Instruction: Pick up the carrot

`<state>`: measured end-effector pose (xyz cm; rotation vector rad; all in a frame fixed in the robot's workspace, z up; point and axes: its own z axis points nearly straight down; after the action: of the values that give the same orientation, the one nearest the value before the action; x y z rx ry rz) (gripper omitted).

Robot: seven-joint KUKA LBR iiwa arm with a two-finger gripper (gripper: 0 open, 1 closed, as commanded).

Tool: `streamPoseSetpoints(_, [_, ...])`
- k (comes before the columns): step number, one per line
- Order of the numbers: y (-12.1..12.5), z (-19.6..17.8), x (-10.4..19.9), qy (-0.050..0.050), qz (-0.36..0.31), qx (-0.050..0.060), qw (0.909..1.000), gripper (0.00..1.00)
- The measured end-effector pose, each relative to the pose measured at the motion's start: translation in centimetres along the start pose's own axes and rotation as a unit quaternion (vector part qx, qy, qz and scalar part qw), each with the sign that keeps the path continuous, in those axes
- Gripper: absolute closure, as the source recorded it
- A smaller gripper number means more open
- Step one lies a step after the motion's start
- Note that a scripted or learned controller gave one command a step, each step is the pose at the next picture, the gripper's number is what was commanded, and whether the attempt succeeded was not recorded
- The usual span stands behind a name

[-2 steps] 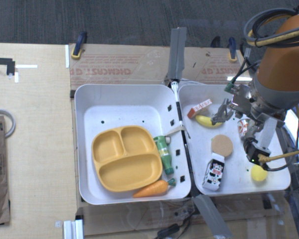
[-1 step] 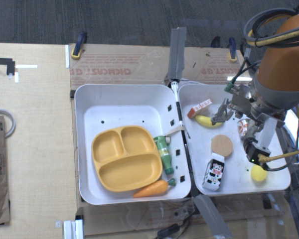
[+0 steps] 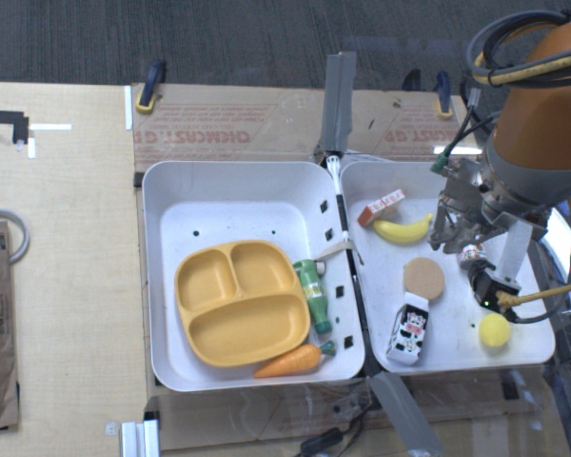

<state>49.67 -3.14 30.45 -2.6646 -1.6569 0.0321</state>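
in the left bin (image 3: 162, 255), along its near edge, the carrot (image 3: 289, 361) lies on its side, orange, with its green stub end pointing toward the divider between the bins. it rests just beside the front rim of a yellow divided plate (image 3: 243, 303), which takes up most of that bin's floor. a green bottle (image 3: 313, 294) lies along the plate's right side, its lower end close to the carrot's green tip.

the gripper (image 3: 457, 231) is over the right bin (image 3: 538, 350), well apart from the carrot, hanging below the grey arm (image 3: 533, 131) with its orange band. from this angle the tips are tangled with dark hardware and cables, so whether they are spread or closed i cannot tell, and nothing can be made out between them.

in the right bin, a banana (image 3: 403, 229) lies near the back, just left of the gripper, with a red and white packet (image 3: 380, 207) touching or nearly touching its upper left end. a round brown disc (image 3: 423, 279) sits near the middle, a small black and white carton (image 3: 409, 329) lies just below it toward the front, and a lemon (image 3: 495, 330) sits at the front right, beside a cable.

behind both bins a cardboard sheet (image 3: 266, 127) with red printing is clamped to the bench.
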Motion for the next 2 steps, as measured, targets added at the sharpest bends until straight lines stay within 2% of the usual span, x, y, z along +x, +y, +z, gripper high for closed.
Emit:
streamPoseSetpoints(1, [0.00,0.00,0.00,0.000,0.000,0.000,1.0000,0.00])
streamPoseSetpoints(2, [0.00,0.01,0.00,0.000,0.000,0.000,1.0000,0.00])
